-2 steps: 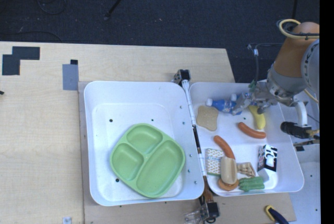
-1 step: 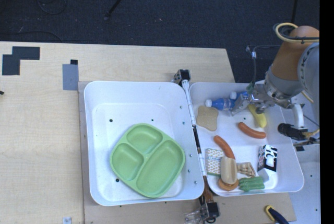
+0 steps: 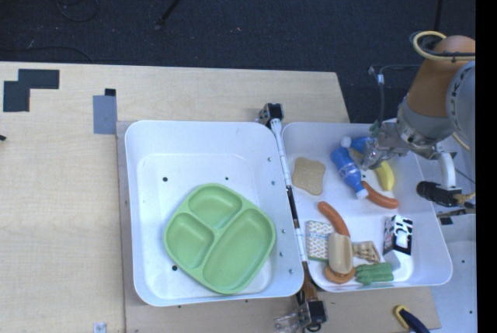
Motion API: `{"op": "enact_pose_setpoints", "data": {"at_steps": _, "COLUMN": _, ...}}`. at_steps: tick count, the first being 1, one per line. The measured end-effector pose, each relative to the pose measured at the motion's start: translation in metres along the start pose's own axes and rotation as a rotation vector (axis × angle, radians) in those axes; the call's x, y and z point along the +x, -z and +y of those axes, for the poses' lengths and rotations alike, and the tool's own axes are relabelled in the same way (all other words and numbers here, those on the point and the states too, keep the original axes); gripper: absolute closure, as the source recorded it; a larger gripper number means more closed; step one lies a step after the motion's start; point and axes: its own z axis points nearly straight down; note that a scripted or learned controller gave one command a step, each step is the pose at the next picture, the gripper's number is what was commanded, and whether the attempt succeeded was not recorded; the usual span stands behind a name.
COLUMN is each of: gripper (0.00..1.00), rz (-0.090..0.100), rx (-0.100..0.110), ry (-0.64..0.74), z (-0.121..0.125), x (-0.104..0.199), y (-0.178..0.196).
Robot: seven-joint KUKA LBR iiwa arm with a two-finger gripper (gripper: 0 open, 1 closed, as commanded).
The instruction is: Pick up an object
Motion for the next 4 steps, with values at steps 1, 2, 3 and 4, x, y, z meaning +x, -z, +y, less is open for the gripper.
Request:
{"op": "enact_pose_setpoints", "data": {"at_steps": 1, "gripper": 0.00, "rz": 0.007, "rx": 0.003, "ry": 0.001, "z": 0.001, "x": 0.003, "y": 0.001}}
{"op": "enact_pose_setpoints", "data": {"at_steps": 2, "gripper": 0.00, "rz": 0.006, "rx": 0.000, "ry": -0.007, "z": -0.111, "x": 0.014, "y": -0.014}}
{"op": "enact_pose_setpoints", "data": {"at_steps": 3, "gripper": 1.00, "rz": 0.010, "rx": 0.002, "ry": -0.014, "z": -0.111, "x": 0.012, "y": -0.006}}
{"op": "enact_pose_setpoints", "data": {"at_steps": 4, "gripper": 0.00, "rz": 0.010, "rx": 0.002, "ry": -0.014, "z": -0.111, "x": 0.012, "y": -0.006}}
